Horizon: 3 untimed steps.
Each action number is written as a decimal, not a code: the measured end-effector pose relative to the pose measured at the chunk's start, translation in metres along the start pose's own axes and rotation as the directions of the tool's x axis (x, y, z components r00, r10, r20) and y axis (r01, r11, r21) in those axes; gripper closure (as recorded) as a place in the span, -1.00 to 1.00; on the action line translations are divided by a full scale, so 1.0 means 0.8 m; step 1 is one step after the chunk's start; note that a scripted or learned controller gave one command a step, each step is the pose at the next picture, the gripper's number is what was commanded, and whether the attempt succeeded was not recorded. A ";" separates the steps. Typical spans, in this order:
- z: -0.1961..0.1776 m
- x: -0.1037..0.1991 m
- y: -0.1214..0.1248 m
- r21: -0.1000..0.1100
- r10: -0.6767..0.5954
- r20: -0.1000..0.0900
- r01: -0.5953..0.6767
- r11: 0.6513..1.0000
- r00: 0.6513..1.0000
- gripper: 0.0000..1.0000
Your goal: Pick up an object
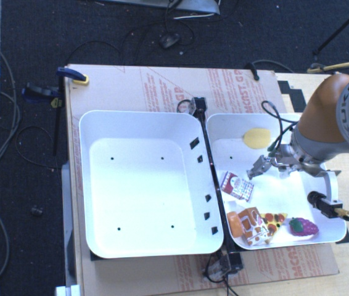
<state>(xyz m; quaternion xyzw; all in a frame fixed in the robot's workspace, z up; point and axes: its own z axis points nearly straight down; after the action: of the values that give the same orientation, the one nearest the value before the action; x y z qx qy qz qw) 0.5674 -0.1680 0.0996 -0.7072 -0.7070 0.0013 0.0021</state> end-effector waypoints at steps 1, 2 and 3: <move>-0.016 0.000 0.002 -0.005 0.000 0.001 0.000 1.000 1.000 1.00; -0.088 -0.005 0.013 -0.010 0.000 0.002 0.000 1.000 1.000 1.00; -0.142 -0.013 0.013 -0.008 0.000 0.002 0.000 1.000 1.000 1.00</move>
<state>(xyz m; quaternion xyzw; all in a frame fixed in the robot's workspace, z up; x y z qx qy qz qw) 0.5780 -0.1783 0.2133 -0.7071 -0.7071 -0.0009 -0.0016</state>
